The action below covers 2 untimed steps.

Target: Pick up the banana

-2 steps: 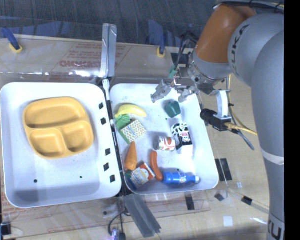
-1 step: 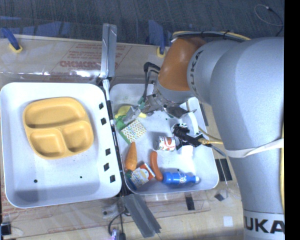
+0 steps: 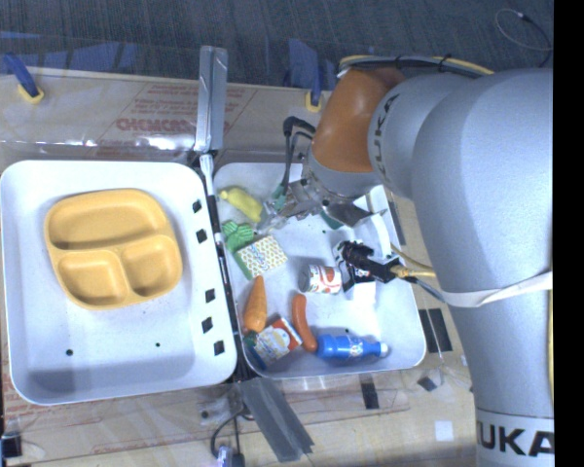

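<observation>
The banana (image 3: 239, 201) is small and yellow, lying in the upper left corner of the right bin (image 3: 406, 331). My gripper (image 3: 278, 210) hangs low over that bin just right of the banana, close to its right end, at the tip of the grey arm with the orange band (image 3: 350, 129). The arm's bulk covers the bin's upper right part. Nothing can be seen held in the gripper.
Below the banana lie a green item (image 3: 236, 233), a checkered yellow-green block (image 3: 262, 256), a carrot (image 3: 256, 305), a red sausage (image 3: 304, 321), a small carton (image 3: 275, 341), a blue bottle (image 3: 350, 346) and a red-white can (image 3: 321, 279). The left bin (image 3: 29, 358) holds a yellow divided tray (image 3: 114, 244).
</observation>
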Motion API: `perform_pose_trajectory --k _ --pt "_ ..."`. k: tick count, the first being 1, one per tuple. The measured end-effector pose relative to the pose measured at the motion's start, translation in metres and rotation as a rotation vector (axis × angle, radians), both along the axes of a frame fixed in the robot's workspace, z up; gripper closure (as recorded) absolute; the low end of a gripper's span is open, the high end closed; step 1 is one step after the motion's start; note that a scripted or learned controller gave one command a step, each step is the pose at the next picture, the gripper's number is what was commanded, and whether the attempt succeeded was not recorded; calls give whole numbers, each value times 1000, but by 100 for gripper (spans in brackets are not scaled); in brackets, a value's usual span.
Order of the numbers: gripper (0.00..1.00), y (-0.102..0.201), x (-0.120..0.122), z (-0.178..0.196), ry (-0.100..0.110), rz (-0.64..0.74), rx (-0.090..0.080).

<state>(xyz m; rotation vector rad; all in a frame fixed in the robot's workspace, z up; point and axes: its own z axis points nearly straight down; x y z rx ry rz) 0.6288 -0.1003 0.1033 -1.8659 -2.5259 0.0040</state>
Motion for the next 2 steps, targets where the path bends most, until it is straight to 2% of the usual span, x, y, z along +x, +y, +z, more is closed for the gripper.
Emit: perform_pose_trajectory --k 1,2 --pt "100 -9 -23 57 -3 16 1" --pt "100 61 19 113 -1 -204 1"
